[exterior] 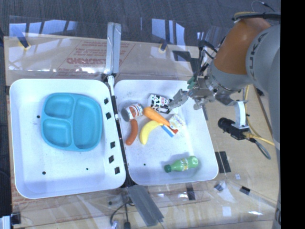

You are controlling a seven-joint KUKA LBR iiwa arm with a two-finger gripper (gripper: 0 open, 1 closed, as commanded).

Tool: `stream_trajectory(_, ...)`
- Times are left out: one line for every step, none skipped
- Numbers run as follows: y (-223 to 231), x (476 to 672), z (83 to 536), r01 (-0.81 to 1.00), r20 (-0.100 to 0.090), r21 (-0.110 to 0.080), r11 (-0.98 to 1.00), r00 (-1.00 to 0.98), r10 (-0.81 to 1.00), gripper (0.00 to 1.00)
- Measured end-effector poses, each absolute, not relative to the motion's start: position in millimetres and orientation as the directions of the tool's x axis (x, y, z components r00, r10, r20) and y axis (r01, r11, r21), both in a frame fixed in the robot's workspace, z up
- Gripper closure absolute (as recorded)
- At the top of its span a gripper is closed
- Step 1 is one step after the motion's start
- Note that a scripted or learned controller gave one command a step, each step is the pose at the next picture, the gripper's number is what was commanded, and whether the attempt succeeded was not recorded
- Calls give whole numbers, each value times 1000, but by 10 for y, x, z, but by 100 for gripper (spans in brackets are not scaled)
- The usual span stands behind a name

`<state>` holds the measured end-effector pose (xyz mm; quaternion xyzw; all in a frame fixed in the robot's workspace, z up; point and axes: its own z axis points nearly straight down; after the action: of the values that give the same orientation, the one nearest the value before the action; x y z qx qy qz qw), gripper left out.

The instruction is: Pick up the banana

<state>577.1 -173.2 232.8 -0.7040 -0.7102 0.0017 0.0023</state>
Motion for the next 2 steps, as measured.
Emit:
stream_trajectory(-1088, 5520, 1376, 972, 2, -6, 235, -235, 972, 0)
stream_trajectory(-1175, 5500, 905, 991, 2, -6, 135, -135, 991, 0)
